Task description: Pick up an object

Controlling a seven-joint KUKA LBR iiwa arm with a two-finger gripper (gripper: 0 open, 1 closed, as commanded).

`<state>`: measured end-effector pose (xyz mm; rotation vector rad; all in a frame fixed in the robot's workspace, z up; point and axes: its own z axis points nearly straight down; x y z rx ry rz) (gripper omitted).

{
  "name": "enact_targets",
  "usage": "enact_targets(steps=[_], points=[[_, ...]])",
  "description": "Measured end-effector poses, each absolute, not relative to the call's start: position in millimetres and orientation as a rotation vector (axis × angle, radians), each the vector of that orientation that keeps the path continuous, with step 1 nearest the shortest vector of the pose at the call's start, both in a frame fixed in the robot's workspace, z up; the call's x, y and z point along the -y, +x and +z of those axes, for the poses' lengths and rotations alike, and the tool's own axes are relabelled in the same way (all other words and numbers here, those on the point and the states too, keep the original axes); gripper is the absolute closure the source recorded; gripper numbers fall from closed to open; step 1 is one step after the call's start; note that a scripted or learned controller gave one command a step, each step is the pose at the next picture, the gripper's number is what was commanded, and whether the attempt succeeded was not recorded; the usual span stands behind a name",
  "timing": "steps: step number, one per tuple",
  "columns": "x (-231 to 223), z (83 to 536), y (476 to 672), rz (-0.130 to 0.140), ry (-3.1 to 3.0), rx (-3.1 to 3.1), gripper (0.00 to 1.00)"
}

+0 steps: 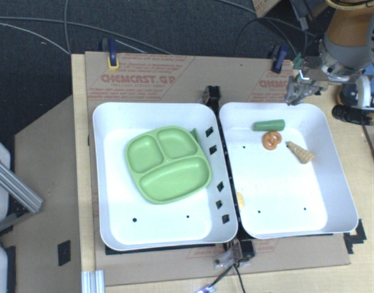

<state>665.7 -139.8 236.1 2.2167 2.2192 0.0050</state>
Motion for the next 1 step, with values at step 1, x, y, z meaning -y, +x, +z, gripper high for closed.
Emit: enact_targets(steps=[1], points=[[91.1, 228.1, 650.6, -0.001, 2.219, -2.23, 1.0]])
